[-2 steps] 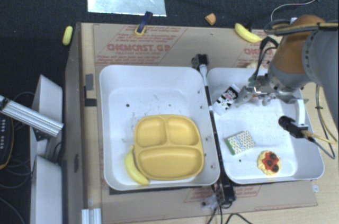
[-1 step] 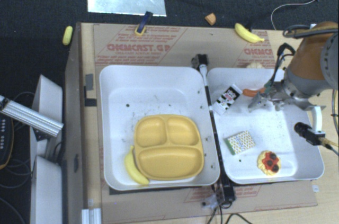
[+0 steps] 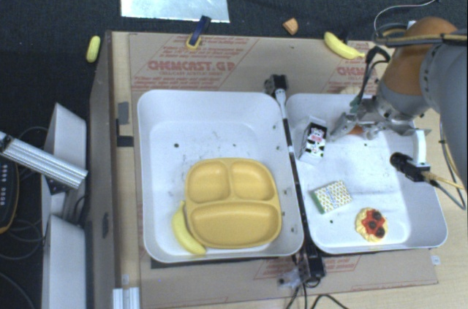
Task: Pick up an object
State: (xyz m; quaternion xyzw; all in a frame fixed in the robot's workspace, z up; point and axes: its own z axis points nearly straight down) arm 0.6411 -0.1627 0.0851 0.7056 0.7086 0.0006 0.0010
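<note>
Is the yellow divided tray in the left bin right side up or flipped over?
Right side up. The tray shows its three hollow compartments facing the camera, lying flat in the left bin.

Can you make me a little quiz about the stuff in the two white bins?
1. True or false: the yellow tray lies in the left bin.
2. What lies against the tray's left edge? A) a banana B) a spoon C) a cup
3. Fill in: the pizza toy lies near the front right corner of the ____ bin.

Key:
1. True.
2. A, the banana touches the tray's lower left side.
3. Right. The checkered block and the black-and-white box lie in that bin too, and the gripper is over its back part.
</note>
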